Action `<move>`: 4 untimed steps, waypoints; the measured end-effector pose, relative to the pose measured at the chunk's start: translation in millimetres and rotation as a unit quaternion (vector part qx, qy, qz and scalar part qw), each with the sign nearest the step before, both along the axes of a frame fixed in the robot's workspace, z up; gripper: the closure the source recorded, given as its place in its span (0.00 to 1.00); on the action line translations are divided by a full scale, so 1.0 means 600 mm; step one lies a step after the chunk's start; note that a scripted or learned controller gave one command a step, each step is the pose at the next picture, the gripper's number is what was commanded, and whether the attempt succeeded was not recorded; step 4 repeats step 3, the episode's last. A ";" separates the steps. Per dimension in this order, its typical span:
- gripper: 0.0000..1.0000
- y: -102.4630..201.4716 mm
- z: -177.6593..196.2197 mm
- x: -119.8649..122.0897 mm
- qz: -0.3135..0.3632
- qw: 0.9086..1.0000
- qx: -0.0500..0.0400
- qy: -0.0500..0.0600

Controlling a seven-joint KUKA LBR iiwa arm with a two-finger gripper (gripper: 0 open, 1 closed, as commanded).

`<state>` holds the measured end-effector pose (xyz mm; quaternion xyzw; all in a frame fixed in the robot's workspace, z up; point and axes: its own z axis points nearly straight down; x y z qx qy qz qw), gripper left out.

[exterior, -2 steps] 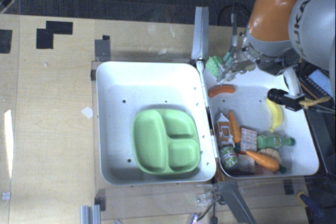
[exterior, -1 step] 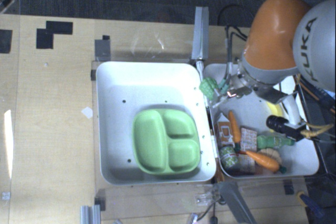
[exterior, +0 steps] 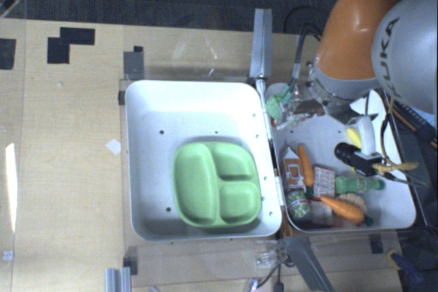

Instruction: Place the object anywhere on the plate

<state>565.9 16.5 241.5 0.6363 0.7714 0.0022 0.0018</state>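
The claw (exterior: 295, 108) hangs low over the far left corner of the right bin (exterior: 404, 212), close to the wall that divides the two bins. Whether it is open or closed I cannot tell, because the wrist covers it. Just beside it, maybe touching, lies a small green object (exterior: 276, 106); this looks to be the thing it wants to take, but I am not sure. It seems light and perhaps soft, like a toy leaf or a crumpled wrapper, so it may bend or slip. I think a grip across its middle would be best, away from the bin wall. The green plate (exterior: 216, 182) with three compartments lies in the left bin (exterior: 147, 147), toward the near side of the table (exterior: 61, 167). Other toy food, with a carrot (exterior: 341, 208), fills the near part of the right bin.
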 end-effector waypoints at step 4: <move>0.00 0.191 -0.009 -0.040 0.083 0.997 0.000 0.001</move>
